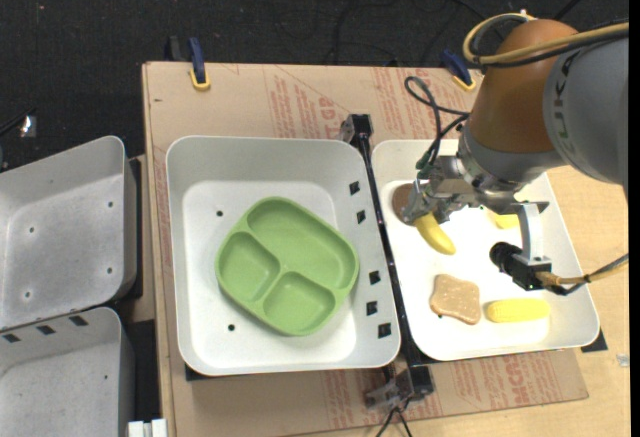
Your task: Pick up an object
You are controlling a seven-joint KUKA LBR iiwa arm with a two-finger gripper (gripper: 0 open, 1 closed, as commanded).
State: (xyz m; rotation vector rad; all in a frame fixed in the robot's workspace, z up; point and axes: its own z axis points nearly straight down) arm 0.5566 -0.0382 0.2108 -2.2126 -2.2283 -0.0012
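My arm reaches in from 3 o'clock, grey housing with the orange band sitting over the upper part of the right bin [560, 330]. My claw [428, 208] hangs at the bin's 10 o'clock area, directly above the upper end of a yellow banana-shaped piece [436, 235]; whether the claw is apart, together, or clamped on anything I cannot tell, since the wrist hides the tips from above. The banana-shaped piece lies tilted, its lower end pointing toward 5 o'clock. A brown round piece [402, 202] shows partly at the claw's 9 o'clock side, just beside the bin's left wall. A tan toast-shaped piece [455, 299] lies at 6 o'clock of the banana-shaped piece, apart from it. A yellow block [516, 310] rests just beside the toast-shaped piece at its 3 o'clock. A black fitting [520, 267] with a cable sits over the bin between my wrist and the yellow block. Another small yellow piece [504, 221] peeks out beneath my wrist. The left bin [190, 175] holds a green divided plate [287, 265], near its centre. Both bins rest on the brown surface [260, 95].
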